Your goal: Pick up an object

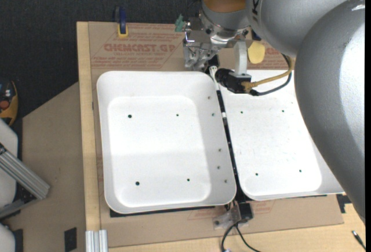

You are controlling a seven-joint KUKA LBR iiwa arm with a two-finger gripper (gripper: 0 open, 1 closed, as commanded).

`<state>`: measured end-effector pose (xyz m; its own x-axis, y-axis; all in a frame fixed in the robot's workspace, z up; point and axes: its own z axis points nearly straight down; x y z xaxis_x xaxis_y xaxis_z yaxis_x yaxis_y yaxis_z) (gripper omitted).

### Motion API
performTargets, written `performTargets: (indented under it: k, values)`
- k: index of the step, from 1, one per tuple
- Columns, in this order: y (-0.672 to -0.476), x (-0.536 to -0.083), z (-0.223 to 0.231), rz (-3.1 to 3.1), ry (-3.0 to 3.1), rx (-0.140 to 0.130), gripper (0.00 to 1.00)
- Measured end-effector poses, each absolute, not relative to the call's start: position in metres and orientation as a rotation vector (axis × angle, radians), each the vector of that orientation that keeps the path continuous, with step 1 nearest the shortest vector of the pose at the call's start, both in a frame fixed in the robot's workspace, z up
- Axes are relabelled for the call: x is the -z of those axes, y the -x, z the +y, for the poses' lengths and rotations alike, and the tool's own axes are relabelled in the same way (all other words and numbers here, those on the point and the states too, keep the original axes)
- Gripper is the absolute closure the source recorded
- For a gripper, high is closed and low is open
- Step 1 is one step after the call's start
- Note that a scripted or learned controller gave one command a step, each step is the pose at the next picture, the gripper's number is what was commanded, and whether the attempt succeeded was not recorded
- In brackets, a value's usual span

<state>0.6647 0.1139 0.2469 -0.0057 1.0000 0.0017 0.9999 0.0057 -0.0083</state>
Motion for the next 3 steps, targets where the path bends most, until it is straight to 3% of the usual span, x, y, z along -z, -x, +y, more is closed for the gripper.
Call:
performTargets:
  k: [1, 2, 3]
  values:
    - [-0.651, -0.292, 0.092, -2.222, 2.226, 0.006, 1.00]
    - [-0.618, -0.306, 0.085, -2.219, 2.222, -0.001, 1.00]
    - [-0.605, -0.217, 0.166, -2.223, 2.207, -0.012, 1.00]
